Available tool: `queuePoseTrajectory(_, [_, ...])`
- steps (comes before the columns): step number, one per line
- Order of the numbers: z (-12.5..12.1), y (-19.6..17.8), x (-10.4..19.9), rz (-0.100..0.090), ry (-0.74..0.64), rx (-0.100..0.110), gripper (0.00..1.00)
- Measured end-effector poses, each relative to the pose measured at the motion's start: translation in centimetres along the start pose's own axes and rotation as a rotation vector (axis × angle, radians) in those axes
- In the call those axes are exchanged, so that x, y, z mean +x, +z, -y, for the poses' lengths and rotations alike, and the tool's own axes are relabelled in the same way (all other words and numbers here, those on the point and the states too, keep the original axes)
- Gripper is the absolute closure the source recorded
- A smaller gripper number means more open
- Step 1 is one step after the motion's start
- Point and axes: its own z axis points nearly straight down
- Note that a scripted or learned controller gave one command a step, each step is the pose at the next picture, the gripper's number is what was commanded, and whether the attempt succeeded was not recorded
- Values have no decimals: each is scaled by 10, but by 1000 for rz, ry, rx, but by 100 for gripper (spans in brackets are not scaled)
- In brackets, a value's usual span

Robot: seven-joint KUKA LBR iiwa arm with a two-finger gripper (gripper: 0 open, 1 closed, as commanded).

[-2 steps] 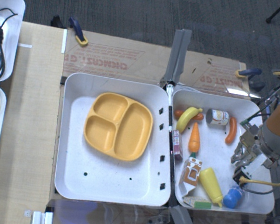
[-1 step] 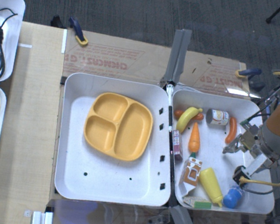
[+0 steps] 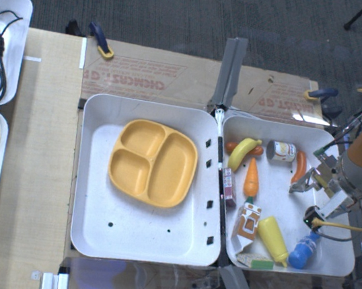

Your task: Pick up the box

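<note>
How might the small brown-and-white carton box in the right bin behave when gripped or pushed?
The small brown-and-white carton box looks like thin card, so it is probably light and may dent. Its flat faces suggest sliding, not rolling. It lies against the yellow squeeze bottle, which could shift too.

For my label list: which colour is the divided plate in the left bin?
Yellow-orange plate, clearest in the camera view.

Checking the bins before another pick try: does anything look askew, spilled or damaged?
Nothing looks spilled or broken. The box lies flat and tilted in the right bin, crowded against the yellow bottle and just below the carrot. The tool is over the bin's right side, apart from the box.
</note>
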Motion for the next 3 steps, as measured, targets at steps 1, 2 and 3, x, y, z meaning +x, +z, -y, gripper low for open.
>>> queuePoseTrajectory(1, [-3,-9,-3,6,0,-12,100])
queuePoseTrajectory(2, [-1,-9,1,1,-3,-9,0])
queuePoseTrajectory(3, [-44,1,49,15,36,5,0])
